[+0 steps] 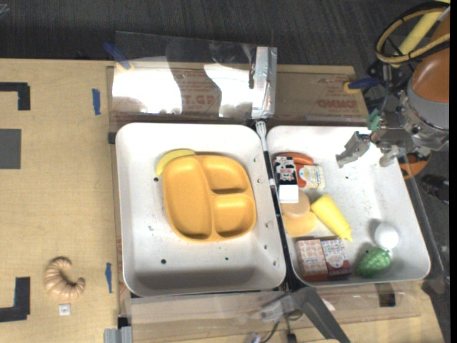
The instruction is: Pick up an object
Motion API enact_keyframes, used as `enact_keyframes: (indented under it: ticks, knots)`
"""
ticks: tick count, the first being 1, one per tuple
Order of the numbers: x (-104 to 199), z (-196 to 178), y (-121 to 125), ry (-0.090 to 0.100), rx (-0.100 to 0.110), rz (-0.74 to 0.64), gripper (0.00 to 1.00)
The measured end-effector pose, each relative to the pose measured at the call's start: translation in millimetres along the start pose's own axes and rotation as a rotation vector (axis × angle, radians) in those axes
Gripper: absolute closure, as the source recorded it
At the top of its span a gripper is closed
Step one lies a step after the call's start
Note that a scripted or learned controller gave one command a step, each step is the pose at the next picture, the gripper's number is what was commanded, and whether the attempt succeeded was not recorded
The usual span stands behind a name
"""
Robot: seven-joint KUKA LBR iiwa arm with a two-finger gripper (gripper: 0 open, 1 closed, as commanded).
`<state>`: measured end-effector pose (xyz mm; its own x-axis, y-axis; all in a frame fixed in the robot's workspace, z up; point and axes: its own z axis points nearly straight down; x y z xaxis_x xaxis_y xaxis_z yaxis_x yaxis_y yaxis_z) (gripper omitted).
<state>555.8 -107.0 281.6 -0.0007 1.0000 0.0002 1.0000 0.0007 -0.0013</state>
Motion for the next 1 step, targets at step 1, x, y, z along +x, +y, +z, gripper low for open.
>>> enact_keyframes:
  ticks: [1]
  knots:
    - [0.0,0.0,0.0,0.000,0.000,0.000,0.00]
